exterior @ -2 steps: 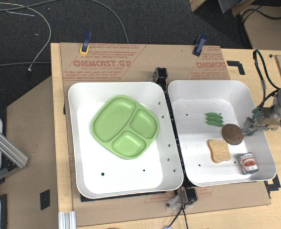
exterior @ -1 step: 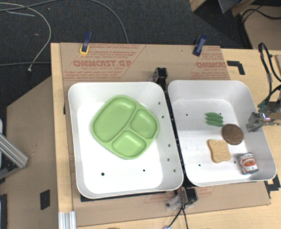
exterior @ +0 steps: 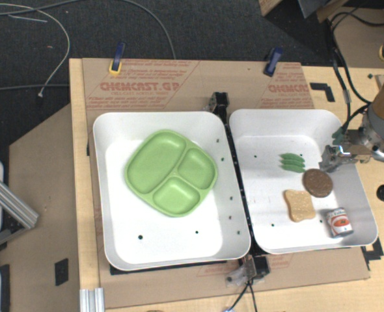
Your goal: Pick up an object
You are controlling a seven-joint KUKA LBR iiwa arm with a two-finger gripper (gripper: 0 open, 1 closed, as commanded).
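Note:
The right bin point(exterior: 270, 129) holds several small items. A green bean pod point(exterior: 292, 162) lies near its middle. Just below and to the right sits a brown round patty point(exterior: 319, 182). A slice of toast point(exterior: 300, 205) lies in front of the patty, and a small red and white can point(exterior: 339, 221) rests at the bin's front right. My gripper point(exterior: 336, 153) hangs over the right side of this bin, just above the patty and to the right of the bean pod. Nothing shows in its grasp.
The left bin point(exterior: 114, 233) carries a green divided plate point(exterior: 171, 172) with three compartments. A black clip point(exterior: 219, 101) sits between the bins at the back. Blue clamps point(exterior: 118, 56) hold the cardboard base. Cables run by the arm at the right.

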